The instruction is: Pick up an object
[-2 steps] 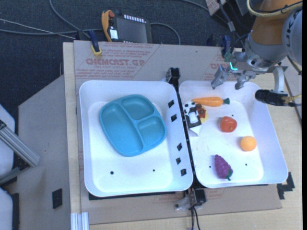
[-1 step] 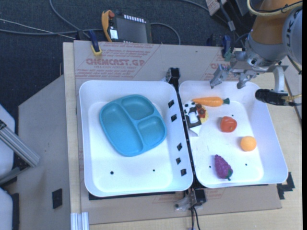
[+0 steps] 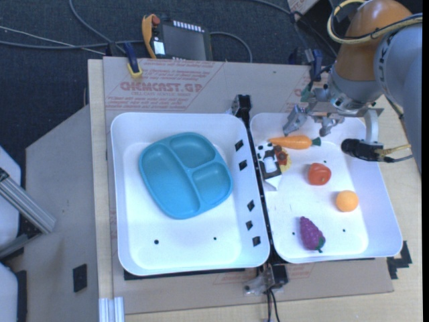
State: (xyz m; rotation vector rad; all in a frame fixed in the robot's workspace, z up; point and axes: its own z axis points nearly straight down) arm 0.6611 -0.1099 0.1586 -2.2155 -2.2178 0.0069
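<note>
Over the right bin (image 3: 375, 200), the gripper (image 3: 309, 123) hangs with fingers spread — just above the carrot (image 3: 293, 142), not grasping it; tomato (image 3: 319, 174) lies nearby.

Red print reading "CHEMCAST GP" stands on the brown board (image 3: 201, 86) behind the bins; its smaller lines are illegible.

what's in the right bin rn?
Right bin holds a carrot under the gripper, a tomato, an orange and purple grapes. Arm covers the far corner.
</note>
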